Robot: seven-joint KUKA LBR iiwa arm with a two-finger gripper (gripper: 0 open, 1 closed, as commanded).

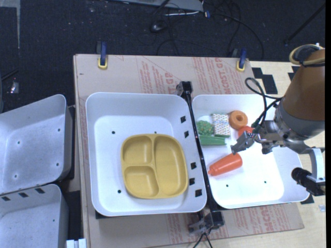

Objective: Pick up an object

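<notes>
An orange, tapered plastic toy carrot (225,164) lay in the right white bin (248,195), below a green block (213,139) and an orange ring (238,119). It was judged light, stiff and smooth, best pinched across its thick middle. The gripper (243,144) hovered just above it; whether the jaws were open could not be told.

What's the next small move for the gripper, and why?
Probably a short drop down and left onto the orange carrot. The gripper sits just above its upper right end in the right bin, with nothing between its fingers, and the carrot lies apart from the other items.
</notes>
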